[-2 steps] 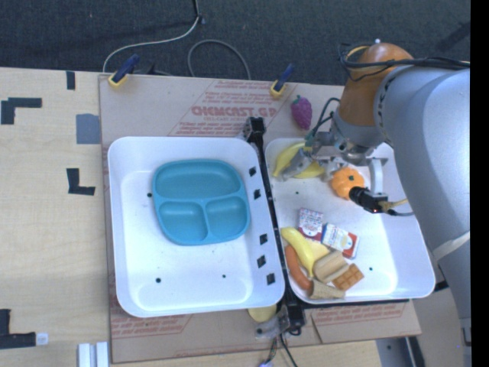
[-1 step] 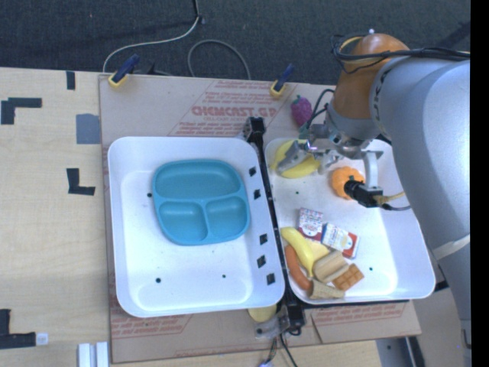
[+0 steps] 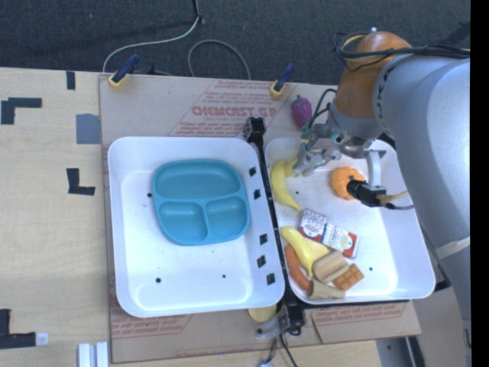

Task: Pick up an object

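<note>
Grey KUKA arm with orange wrist band [image 3: 367, 67]: enters from the right and ends in a two-finger pincer [image 3: 306, 163] low over the far end of the right-hand shallow white bin [image 3: 409, 266]; whether it is spread or pressed together cannot be told.

Left-hand shallow white bin [image 3: 130, 228]: well left of the pincer, bearing a blue divided plastic tray [image 3: 202, 201].

Yellow plastic banana [image 3: 283, 186]: just beside and below the pincer, the likeliest pick.

Red-and-white packet [image 3: 327, 232], second yellow fruit [image 3: 304, 249], orange carrot [image 3: 298, 270] and tan pieces [image 3: 336, 270]: nearer the camera.

Small orange fruit [image 3: 345, 182]: right of the pincer.

Purple fruit [image 3: 301, 111]: beyond it, outside the bin.

Handling advice: straddle the banana across its narrow width, clear of the bin wall.
</note>
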Controlling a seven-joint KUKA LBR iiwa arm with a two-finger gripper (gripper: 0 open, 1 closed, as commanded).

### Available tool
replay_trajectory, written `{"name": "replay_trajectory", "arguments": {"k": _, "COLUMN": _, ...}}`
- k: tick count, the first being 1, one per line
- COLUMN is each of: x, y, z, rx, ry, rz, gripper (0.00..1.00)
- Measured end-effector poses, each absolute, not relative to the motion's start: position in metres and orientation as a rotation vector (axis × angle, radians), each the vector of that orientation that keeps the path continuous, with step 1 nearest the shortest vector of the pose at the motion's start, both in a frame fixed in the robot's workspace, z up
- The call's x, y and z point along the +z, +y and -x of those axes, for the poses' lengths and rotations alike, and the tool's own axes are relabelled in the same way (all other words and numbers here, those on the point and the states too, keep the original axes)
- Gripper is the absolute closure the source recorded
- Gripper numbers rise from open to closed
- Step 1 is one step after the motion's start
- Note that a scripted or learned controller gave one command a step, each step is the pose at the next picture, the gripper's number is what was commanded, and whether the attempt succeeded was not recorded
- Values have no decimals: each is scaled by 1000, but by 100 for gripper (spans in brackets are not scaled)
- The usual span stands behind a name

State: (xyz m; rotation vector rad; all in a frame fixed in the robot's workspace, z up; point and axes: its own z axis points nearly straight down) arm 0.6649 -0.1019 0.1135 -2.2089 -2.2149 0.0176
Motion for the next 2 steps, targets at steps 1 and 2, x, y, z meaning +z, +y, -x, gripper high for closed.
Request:
{"name": "replay_trajectory", "arguments": {"k": 1, "x": 115, "y": -103, "z": -667, "rx": 11, "ry": -2220, "rz": 2214, "gripper": 0}}
{"name": "replay_trajectory", "arguments": {"k": 2, "x": 154, "y": -107, "z": -668, "rx": -1, "ry": -2223, "rz": 2220, "gripper": 0}}
